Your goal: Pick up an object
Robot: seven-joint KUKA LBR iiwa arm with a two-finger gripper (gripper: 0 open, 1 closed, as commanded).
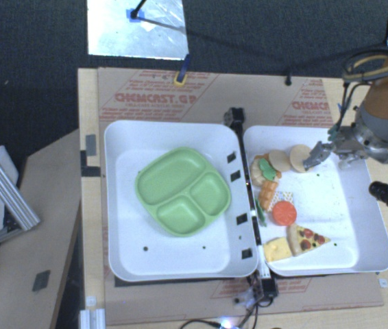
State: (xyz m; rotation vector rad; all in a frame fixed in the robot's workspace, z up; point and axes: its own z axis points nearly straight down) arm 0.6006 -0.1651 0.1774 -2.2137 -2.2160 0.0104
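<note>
you see two shallow white bins side by side on the worktop (91,204). both look like smooth plastic with round corners.

the left bin (122,252) holds one thing, a light green plate (183,191). the plate is smooth and shiny, with soft round edges and three dips in it. there is lots of bare white floor around the plate.

the right bin (358,238) holds toy food, all bunched up near its left wall. a round tan cookie (298,158) sits at the top, with a flat green and tan piece (267,168) just beside it. below those lies a bumpy orange carrot (268,194), then a round red tomato (284,213). near the front edge you see a pizza slice (306,238), a flat triangle with red dots, and a yellow cheese block (277,250) touching its left side. the right half of this bin is bare and gives room to move.

the arm (386,101) comes in from the right, grey with an orange band. the claw (315,156) hangs over the top of the right bin, just right of the cookie. nothing is held in it that you can see. you cannot tell how it is set from here.

brown cardboard (160,91) with red letters lies under the bins.
</note>
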